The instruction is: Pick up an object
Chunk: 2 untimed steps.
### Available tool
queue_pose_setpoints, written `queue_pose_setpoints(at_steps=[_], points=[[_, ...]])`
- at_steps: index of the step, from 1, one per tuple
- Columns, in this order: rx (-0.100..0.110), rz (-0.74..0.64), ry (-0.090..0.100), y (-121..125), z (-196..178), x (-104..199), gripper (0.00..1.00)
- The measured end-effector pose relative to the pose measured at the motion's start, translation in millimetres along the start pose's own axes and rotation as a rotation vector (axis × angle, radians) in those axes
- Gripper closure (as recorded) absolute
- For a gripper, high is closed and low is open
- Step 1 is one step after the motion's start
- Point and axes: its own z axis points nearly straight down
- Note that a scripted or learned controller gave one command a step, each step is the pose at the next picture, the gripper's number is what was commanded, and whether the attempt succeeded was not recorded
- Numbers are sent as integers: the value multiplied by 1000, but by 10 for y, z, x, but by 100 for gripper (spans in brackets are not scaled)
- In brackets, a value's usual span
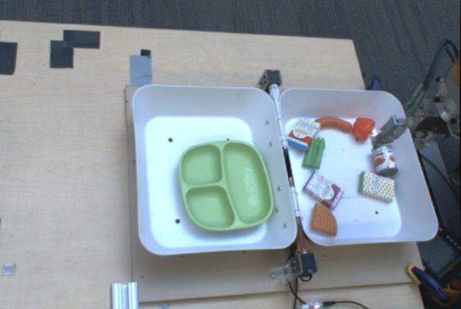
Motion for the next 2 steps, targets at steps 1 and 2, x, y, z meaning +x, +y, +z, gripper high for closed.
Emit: queue_pose_setpoints(at_steps=[1, 2], points=[[4, 2, 1, -184, 1515, -93, 0], [-26, 6, -15, -312, 1808, 222, 0]])
